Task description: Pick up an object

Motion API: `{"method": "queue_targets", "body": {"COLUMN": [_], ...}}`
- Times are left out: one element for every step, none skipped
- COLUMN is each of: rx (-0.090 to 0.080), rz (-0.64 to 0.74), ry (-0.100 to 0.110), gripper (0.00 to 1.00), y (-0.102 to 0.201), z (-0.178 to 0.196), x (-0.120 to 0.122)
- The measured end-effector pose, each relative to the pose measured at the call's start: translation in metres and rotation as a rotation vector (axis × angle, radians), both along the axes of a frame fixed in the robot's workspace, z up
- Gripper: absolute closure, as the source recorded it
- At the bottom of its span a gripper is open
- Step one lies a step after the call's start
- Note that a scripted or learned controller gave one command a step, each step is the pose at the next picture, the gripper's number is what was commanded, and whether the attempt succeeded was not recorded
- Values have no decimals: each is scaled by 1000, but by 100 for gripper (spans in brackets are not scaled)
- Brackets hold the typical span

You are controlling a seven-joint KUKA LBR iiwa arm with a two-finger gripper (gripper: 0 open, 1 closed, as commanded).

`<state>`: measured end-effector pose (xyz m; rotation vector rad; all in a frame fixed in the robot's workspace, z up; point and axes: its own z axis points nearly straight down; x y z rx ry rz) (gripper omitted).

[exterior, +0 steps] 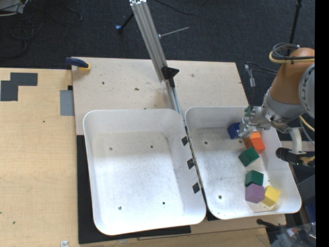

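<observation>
1. Reaching phase: the claw (250, 121) sits low over the upper end of the right bin (216, 161), right above the block cluster. No block shows between its tips, so nothing counts as picked. Whether it's spread or clenched, can't tell; the wrist hides it.
2. Left bin (133, 169), well to the claw's left across the divider: no part in this step.
3. Blue block (234, 131): just beside the claw, on its lower-left, touching or nearly so. Squat, cube-like, no clear long axis; partly hidden.
4. Orange block (255, 142): just below the claw, the likeliest target by my read. Slightly elongated, long axis seems to run diagonally, upper-left to lower-right.
5. Green block (249, 156) touches or nearly touches the orange one on the side away from the claw; sits rotated, corners pointing along the bin.
6. Farther below the claw: second green block (254, 178), purple block (254, 193), yellow block (272, 195), bunched at the bin's near corner.
7. Next move, my judgement: centre over one block, align the tips across its short faces, descend, close, lift. Risk: tight neighbours get shoved or pinched together.
</observation>
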<state>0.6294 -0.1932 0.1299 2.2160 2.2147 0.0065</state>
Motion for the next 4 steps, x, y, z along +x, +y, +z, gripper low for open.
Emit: {"method": "queue_targets", "body": {"rx": [2, 2, 6, 7], "rz": [-4, 0, 4, 4], "ry": [5, 6, 13, 14], "gripper": [100, 100, 100, 100], "y": [-2, -4, 43, 97], "z": [60, 99, 94, 84], "x": [-7, -6, -26, -38]}}
